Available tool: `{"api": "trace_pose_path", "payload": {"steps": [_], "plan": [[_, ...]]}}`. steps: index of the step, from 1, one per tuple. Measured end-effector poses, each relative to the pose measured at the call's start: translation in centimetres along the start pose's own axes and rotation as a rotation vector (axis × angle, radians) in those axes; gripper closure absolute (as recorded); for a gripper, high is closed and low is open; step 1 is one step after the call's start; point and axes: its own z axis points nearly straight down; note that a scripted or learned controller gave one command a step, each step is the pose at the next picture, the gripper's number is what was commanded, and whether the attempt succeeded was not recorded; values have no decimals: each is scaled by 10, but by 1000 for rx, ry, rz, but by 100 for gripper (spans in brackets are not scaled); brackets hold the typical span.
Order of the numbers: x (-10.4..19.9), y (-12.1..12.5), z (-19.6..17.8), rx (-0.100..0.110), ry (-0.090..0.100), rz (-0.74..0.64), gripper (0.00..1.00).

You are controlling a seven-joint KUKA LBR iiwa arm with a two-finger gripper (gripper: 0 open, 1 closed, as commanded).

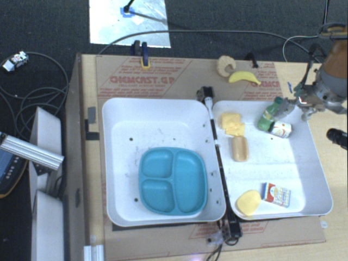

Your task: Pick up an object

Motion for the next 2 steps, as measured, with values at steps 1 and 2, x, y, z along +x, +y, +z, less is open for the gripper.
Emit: {"api": "trace_pose_path", "payload": {"steps": [1,2], "plan": [[-8,39,115,3,1,-2,0],[-9,41,102,-1,-2,-6,100]]}}
